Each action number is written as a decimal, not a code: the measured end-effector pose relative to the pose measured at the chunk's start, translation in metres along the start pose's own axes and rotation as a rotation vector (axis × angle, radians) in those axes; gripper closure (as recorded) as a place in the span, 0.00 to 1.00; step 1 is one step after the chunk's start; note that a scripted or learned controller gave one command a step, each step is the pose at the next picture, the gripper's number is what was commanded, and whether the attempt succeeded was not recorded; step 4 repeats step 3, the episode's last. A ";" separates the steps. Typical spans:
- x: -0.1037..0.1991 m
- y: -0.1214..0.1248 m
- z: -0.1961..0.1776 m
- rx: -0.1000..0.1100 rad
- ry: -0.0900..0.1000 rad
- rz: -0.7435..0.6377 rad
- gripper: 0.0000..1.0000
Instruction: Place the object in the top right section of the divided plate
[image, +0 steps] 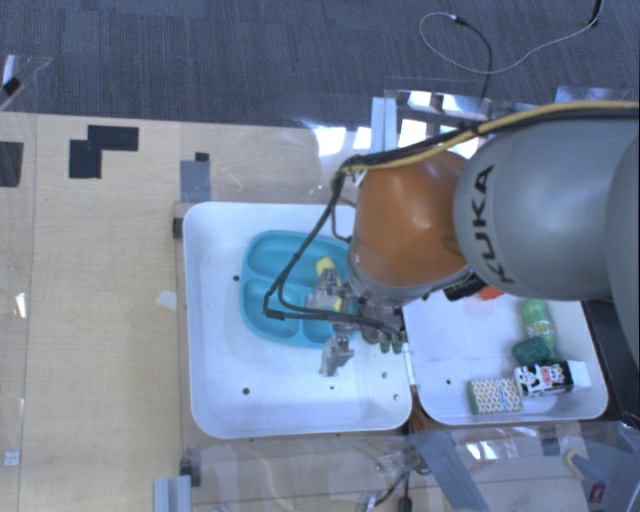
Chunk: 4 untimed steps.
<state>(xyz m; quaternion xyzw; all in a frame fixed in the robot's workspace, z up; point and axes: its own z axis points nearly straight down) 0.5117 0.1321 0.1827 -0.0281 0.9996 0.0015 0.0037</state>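
Observation:
A light-blue divided plate (272, 268) lies in the left white bin (215, 330), its right side covered by the arm. A small yellow object (325, 268) shows on the plate's upper right part, just at the edge of the orange wrist band; which section it rests in cannot be told. My gripper (335, 357) hangs just below the plate's lower right rim, over the bare bin floor. Black cables loop from the wrist across the plate.
The right bin (450, 340) holds a green bottle (537, 320), a dark green item (532, 351), a cow-patterned carton (548, 378), a patterned box (495, 395) and a red piece (490, 293) under the arm. The large grey arm covers the strip between the bins.

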 end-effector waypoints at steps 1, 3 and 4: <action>-0.044 -0.003 -0.075 0.000 -0.003 0.009 0.00; -0.005 0.066 -0.084 -0.001 -0.003 -0.299 0.00; -0.005 0.066 -0.084 -0.001 -0.003 -0.299 0.00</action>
